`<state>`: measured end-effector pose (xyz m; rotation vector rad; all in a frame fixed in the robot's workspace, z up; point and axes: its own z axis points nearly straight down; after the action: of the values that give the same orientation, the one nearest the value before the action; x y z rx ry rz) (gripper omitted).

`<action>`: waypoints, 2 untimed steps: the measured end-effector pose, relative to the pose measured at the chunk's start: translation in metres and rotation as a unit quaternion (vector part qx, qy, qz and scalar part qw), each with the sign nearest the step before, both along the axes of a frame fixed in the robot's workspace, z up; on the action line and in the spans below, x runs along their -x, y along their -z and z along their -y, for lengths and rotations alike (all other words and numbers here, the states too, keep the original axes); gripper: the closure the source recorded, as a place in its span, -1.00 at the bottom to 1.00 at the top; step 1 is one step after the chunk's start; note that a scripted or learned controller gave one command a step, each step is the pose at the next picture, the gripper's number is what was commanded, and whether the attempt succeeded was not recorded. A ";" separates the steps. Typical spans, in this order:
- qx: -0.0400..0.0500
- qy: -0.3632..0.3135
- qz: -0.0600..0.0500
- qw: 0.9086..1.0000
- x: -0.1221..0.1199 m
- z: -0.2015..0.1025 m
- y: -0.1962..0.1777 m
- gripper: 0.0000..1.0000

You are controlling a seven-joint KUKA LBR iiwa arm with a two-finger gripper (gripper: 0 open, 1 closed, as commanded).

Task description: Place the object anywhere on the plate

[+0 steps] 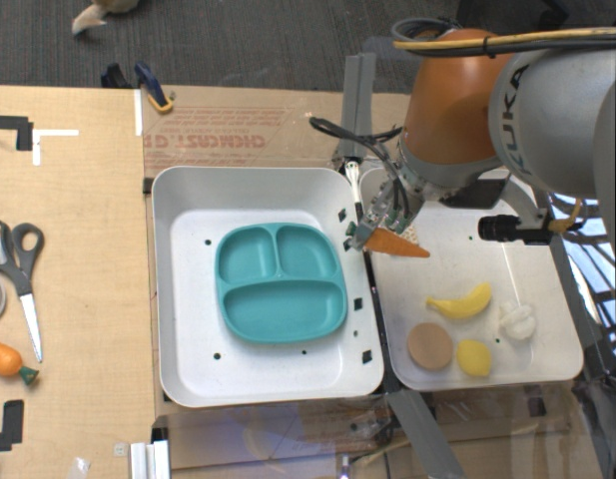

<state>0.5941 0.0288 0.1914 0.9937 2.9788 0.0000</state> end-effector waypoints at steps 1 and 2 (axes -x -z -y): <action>0.000 -0.086 -0.001 0.996 0.082 -0.034 -0.026 1.00; 0.000 -0.095 -0.001 0.995 0.055 -0.071 0.002 1.00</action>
<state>0.5393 0.1002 0.1894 0.7070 3.0610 -0.0011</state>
